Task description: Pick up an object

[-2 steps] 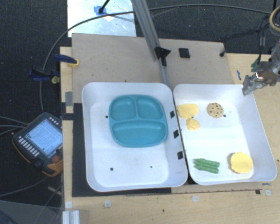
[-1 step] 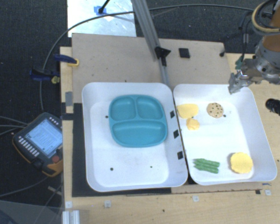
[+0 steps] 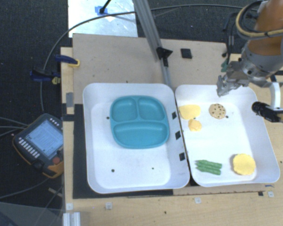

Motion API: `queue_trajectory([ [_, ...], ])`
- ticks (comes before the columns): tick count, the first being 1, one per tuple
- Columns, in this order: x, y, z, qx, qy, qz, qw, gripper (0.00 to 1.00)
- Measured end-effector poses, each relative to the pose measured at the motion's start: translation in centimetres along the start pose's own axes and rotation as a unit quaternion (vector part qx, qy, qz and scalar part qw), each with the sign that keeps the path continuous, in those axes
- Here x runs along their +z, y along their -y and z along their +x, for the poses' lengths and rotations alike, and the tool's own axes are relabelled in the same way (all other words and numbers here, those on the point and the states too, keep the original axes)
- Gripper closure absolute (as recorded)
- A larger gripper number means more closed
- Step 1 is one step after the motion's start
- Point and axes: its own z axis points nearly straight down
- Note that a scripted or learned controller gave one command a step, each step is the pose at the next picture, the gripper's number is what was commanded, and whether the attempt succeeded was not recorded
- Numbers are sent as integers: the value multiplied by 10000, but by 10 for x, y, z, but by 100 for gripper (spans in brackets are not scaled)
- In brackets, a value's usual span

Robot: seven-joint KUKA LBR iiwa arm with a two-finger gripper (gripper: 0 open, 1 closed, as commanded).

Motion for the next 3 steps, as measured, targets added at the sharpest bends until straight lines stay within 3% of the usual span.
queue_trajectory([
  [3,-1,-3,163,-4,-5,-2,10000,100],
])
